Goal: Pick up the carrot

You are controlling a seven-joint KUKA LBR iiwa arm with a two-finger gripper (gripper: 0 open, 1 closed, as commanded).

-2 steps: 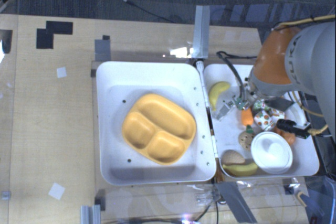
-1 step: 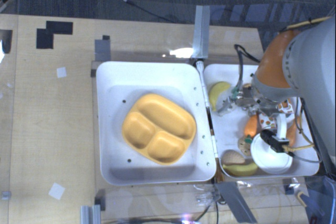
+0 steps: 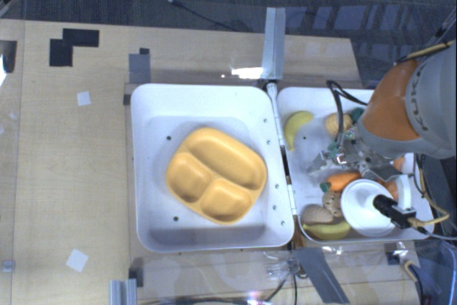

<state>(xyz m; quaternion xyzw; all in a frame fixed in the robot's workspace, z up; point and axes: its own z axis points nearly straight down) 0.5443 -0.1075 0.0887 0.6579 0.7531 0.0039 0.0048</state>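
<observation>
A wooden tabletop (image 3: 71,175) carries two white bins (image 3: 150,153), one yellow tray (image 3: 216,173), one carrot (image 3: 341,181); claw (image 3: 341,159) grip unclear.

Both bins look like moulded white plastic, smooth, slight sheen: left bin (image 3: 146,175), right bin (image 3: 305,171). Yellow divided tray (image 3: 216,173) in the left one: smooth plastic, satin, soft highlights on the lobes. Bench (image 3: 64,175): pale wood-look top, matt, fine grain. Upright post (image 3: 273,43) between the bins: brushed bare metal, dull grey. Arm (image 3: 418,107): grey shell smooth and semi-matt, orange band slightly glossy. Carrot (image 3: 341,182) reads as smooth orange plastic. White cup (image 3: 364,209): glossy, smooth. Floor beyond the bench: dark ribbed matting, matt.
</observation>
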